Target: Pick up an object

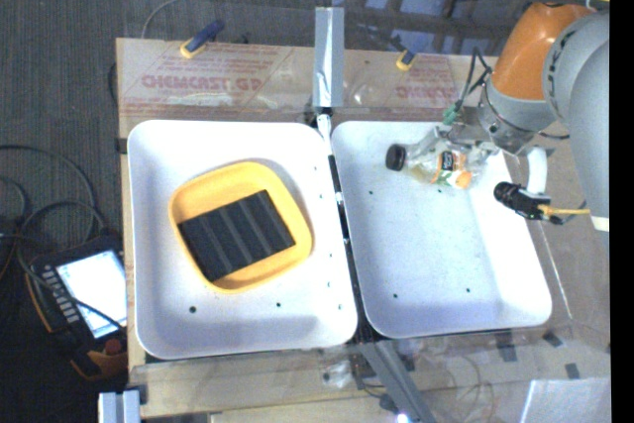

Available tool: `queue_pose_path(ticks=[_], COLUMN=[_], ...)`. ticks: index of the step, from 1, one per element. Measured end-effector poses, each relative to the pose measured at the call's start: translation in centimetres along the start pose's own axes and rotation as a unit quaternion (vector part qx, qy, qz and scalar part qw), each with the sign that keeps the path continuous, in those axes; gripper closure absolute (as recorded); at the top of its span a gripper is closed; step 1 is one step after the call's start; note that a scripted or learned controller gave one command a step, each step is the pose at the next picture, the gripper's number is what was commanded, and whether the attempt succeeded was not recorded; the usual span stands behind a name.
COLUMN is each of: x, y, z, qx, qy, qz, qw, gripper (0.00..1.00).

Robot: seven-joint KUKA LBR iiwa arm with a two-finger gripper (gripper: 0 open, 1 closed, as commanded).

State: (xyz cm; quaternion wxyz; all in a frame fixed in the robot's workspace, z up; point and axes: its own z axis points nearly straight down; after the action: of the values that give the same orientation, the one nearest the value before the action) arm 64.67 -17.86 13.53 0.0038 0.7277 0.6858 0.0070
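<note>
1. I see the arm [555,54] reaching in over the far right corner of the right bin [446,263], its gripper [466,136] low over a small clear plastic bottle [428,158] that lies on its side there.
2. I judge the bottle to be the pick target: it is the one loose thing in that bin, near the far wall.
3. I cannot tell how the fingers stand; the wrist and cabling hide them, and I cannot say whether they touch the bottle.
4. The bottle looks thin, glossy and crumpled, with a dark round cap [395,157] toward the left and an orange and green label; it would likely slip or buckle.
5. The left bin [158,312] holds a rounded yellow tray [188,198] with a black ribbed slab [238,233], well apart from the arm.
6. Both bins are smooth white plastic on a desk [228,79] covered in printed board.
</note>
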Motion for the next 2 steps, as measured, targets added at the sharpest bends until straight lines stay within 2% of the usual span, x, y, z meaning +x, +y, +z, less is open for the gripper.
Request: queue_pose_path(ticks=[1,2], x=[-0.26,-0.33], y=[0.3,0.58], z=[-0.05,0.0], qx=[-0.002,-0.001], qy=[0.0,0.0], qz=[-0.036,-0.036], qw=[0.9993,0.9993], gripper=[0.0,0.0])
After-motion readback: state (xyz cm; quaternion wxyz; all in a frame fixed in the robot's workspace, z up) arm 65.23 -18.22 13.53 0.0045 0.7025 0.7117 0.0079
